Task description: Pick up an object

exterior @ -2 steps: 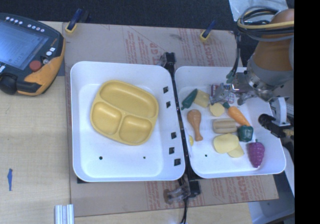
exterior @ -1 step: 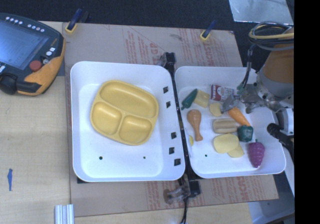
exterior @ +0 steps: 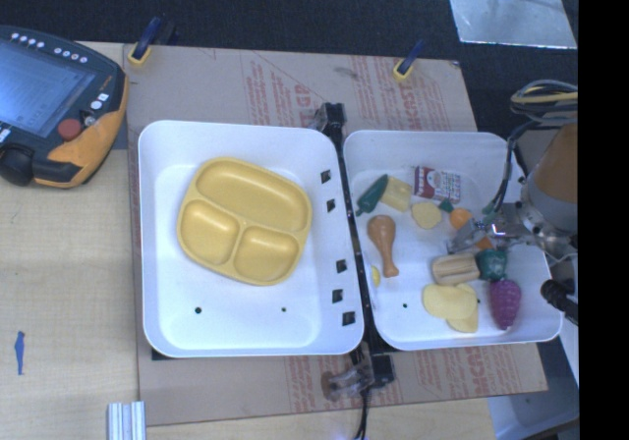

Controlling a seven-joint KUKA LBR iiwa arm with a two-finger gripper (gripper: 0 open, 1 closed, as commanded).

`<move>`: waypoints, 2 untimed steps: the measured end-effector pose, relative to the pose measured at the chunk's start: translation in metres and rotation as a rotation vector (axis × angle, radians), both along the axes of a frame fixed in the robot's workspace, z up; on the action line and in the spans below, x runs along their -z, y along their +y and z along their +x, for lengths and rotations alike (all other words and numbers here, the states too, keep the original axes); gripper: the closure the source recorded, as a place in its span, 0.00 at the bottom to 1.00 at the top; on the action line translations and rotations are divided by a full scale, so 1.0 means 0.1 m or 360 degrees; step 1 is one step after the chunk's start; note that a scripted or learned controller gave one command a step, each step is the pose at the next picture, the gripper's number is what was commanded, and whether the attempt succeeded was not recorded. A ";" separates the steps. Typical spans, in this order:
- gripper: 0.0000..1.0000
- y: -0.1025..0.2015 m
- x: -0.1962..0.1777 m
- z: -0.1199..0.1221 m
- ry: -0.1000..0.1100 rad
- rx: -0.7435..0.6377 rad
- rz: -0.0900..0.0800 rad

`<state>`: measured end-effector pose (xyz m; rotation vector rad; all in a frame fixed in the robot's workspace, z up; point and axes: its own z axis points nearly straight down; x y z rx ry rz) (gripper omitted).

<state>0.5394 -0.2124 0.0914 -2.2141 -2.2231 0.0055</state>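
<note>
- On the worktop (exterior: 88, 261) sit two white bins, side by side.
- Toward the worktop's left edge, the left bin (exterior: 162, 232) holds a yellow tray (exterior: 244, 220) with three parts.
- Toward the right edge, the right bin (exterior: 393, 325) holds small toys.
- A brown drumstick (exterior: 383, 244) lies near that bin's left wall.
- A red and white packet (exterior: 436, 183) lies near its far wall.
- A purple grape toy (exterior: 505, 302) and a yellow piece (exterior: 451, 305) lie by its near wall.
- The gripper (exterior: 488, 237) is low in the right bin, just above a tan block (exterior: 454, 269) and a green toy (exterior: 490, 262).
- I cannot tell how the gripper is set.
</note>
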 end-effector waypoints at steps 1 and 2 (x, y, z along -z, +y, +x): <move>0.00 0.20 -0.01 0.15 -0.0007 -0.0005 -0.0002; 0.00 0.15 -0.07 0.92 -0.0012 -0.0006 -0.0003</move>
